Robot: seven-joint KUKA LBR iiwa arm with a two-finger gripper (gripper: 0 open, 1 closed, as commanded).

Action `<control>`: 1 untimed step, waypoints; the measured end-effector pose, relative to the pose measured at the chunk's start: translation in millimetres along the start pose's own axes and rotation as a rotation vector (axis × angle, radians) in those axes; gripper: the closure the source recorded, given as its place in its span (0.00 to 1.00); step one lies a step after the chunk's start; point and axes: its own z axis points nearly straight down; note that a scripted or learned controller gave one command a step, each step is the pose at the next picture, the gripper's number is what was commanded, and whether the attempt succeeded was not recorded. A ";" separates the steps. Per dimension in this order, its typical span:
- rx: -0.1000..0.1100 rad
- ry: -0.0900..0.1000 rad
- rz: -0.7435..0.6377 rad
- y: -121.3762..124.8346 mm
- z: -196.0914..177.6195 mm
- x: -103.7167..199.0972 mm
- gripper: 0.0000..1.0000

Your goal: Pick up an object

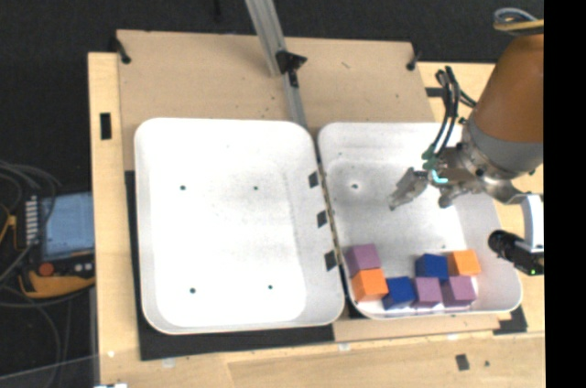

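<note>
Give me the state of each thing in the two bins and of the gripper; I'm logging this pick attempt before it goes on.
gripper: open, above the right bin, holding nothing.
right bin: holds all the blocks, along its near edge.
blocks: purple, orange and blue, resting in a cluster, untouched.
left bin: flat on the bench, beside the right bin.

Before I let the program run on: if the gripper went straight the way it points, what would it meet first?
Probably the bare floor of the right bin: the gripper points down and leftward, well short of the blocks. Depth is unclear.
</note>
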 end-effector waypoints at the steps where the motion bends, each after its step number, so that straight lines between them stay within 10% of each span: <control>1: -0.005 -0.001 0.003 0.7 -2.0 -0.5 0.00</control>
